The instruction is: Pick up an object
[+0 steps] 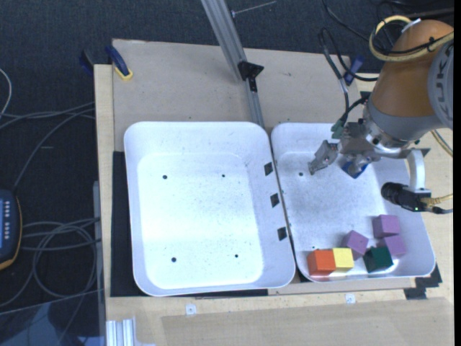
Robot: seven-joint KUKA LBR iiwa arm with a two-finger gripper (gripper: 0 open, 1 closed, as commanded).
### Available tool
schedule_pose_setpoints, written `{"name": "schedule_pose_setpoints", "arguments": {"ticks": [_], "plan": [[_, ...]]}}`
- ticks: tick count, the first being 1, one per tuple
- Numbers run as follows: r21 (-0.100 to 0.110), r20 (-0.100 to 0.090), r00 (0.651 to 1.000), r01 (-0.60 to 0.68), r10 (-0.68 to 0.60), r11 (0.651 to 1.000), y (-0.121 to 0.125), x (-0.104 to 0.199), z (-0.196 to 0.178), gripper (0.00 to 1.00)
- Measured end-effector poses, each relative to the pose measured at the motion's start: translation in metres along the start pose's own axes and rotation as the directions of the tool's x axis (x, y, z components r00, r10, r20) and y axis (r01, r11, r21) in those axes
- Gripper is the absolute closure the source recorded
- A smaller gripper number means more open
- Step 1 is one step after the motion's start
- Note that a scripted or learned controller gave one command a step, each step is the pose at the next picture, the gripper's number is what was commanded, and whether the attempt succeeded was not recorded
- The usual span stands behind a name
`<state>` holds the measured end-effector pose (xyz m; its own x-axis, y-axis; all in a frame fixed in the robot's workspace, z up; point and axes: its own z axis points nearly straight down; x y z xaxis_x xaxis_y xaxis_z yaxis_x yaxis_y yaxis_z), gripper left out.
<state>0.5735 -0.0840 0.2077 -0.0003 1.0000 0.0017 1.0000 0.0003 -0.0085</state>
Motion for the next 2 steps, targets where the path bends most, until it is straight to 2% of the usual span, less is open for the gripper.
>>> {"name": "schedule_pose_setpoints", "arguments": {"ticks": [1,2], "plan": [[-0.001,0.000,1.000,-0.001,0.001,1.000,-0.001,-0.009,0.048,0.00],[-0.001,-0.001,1.000,0.000,0.000,1.000,0.002,0.000,0.095,0.00]]}}
